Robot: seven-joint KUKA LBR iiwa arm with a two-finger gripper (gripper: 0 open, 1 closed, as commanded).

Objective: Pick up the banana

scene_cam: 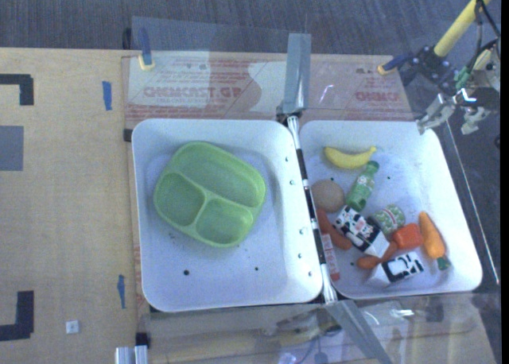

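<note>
— Where was the banana (349,156) found?

— It was seen lying flat in the right bin (457,195), near that bin's far edge and close to the divider between the bins. Nothing was touching it; a green bottle (362,186) was placed just in front of it, tilted, with its cap toward the banana.

— And what else was noted there?

— A brown ball (327,194) was set left of the bottle. Nearer the front, a black-and-white cow toy (355,226), a small green can (390,217), an orange carrot (432,234) and a second black-and-white toy (403,267) were crowded together. A green divided plate (209,193) was laid in the left bin (151,275).

— How was the gripper (453,108) held?

— It was seen beyond the right bin's far right corner, well apart from the banana. Nothing was visibly gripped; whether the fingers were spread or closed could not be told.
</note>
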